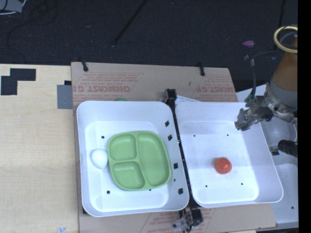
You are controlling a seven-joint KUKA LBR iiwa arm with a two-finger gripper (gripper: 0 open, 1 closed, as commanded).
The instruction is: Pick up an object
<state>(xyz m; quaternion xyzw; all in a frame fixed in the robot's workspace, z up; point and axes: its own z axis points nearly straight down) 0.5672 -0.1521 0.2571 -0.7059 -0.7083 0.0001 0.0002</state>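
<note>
A small red-orange ball [223, 165] lies on the floor of the right bin [214, 198], a little right of its middle. In the left bin [92, 198] a green three-compartment plate [139, 159] rests with a white egg-shaped object [99, 158] touching its left side. My gripper [244, 121] hangs at the right bin's upper right corner, above and to the right of the red ball and well apart from it. Nothing shows between its fingers.
A black divider clamp [177, 149] runs between the two bins. Brown cardboard [146, 84] lies under the bins. A light wooden bench surface [34, 144] extends to the left. Cables and the arm's body [286, 76] crowd the right side.
</note>
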